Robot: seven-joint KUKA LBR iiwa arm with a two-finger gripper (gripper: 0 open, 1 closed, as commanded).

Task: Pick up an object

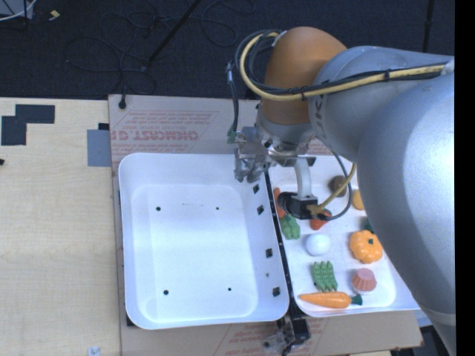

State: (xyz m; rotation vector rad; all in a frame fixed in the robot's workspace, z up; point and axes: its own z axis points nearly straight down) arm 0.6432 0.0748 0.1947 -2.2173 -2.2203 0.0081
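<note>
Camera view: the grey arm's tool point(251, 170) hangs above the rims where two shallow white bins meet, at their far end; how wide it stands cannot be told. A small white ball point(318, 244), an orange plastic pumpkin point(366, 246) and an orange toy carrot point(324, 300) lie in the right white bin point(338, 262). The left white bin point(185, 258) gives open floor on the pale wooden table point(52, 236).

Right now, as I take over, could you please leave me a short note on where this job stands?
Gripper: low over the far end of the divide between left bin and right bin; open or shut, cannot tell; nothing seen held.
Things: carrot, pumpkin, white ball, pink piece and green piece lie in the right bin.
Done: nothing picked yet.
Left: grasp one object, lift it.
</note>
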